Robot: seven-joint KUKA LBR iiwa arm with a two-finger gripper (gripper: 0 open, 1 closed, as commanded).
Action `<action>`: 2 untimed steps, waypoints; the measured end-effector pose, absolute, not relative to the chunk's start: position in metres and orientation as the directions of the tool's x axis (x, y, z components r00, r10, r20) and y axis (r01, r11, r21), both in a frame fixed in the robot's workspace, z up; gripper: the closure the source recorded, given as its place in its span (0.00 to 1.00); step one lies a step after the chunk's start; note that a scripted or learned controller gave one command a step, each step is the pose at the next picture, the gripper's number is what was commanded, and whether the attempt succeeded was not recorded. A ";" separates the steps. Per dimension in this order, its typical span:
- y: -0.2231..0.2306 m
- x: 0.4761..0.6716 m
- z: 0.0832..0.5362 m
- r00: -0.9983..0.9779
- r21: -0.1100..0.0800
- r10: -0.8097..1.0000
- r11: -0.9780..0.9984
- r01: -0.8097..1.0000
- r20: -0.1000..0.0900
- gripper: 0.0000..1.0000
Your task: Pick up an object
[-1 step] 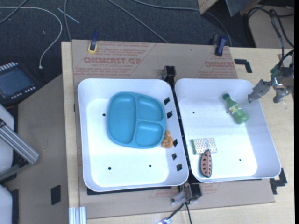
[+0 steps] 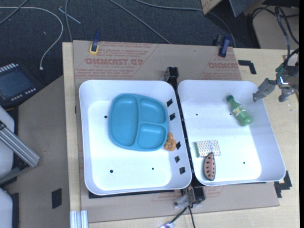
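A small green bottle (image 2: pixel 239 110) lies in the right bin (image 2: pixel 266 141), near its back right corner. Towards the front of that bin a watermelon slice (image 2: pixel 209 166) rests just below a small patterned pad (image 2: pixel 207 148). In the left bin (image 2: pixel 95 141) a blue divided plate (image 2: pixel 137 121) lies flat, with a small orange-brown piece (image 2: pixel 170 142) against its right edge. My gripper (image 2: pixel 270 97) hangs over the right bin's far right rim, up and to the right of the bottle. Its fingers are spread open with nothing between them.
A black divider with clips (image 2: pixel 176 122) runs between the two bins. Cardboard (image 2: pixel 142 56) covers the bench behind the bins, held by blue clamps (image 2: pixel 95 44). Cables trail over the dark floor at the back.
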State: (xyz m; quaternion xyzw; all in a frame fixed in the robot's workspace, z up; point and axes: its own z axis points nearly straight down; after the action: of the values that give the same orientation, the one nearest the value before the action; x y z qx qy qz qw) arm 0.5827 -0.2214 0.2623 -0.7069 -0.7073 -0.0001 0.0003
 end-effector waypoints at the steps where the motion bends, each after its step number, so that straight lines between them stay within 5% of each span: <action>1: -0.221 0.583 0.200 0.000 -0.005 1.000 0.000 1.000 0.002 0.00; 2: -0.222 0.580 0.136 0.000 -0.007 1.000 0.000 1.000 0.003 0.00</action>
State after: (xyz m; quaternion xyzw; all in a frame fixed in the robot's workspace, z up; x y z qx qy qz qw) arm 0.5799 -0.2219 0.1362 -0.7071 -0.7071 0.0015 0.0038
